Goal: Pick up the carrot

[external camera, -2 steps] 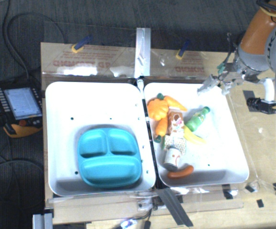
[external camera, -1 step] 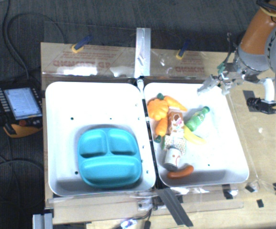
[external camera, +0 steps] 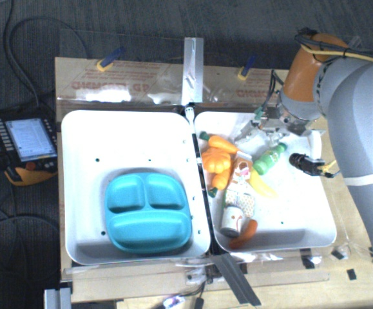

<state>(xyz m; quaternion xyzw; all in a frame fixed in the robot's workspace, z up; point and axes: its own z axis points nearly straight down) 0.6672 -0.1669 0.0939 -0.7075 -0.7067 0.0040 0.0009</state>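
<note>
A: Where is the orange tapered carrot (external camera: 219, 144) found?

B: It is seen at the right white bin's (external camera: 302, 227) left wall, near the back corner, above an orange pepper-like toy (external camera: 214, 163).

A: And the gripper (external camera: 268, 126)?

B: It is poised by the back edge; its state cannot be told.

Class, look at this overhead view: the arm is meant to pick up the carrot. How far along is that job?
Done: nothing yet, by the look of it; the carrot lies in the right bin, against its left wall, among other toy food. In hand: the gripper sits low over that bin's upper part, right of the carrot, beside a green bottle. Left: moving to the carrot, gripping and lifting it.
</note>
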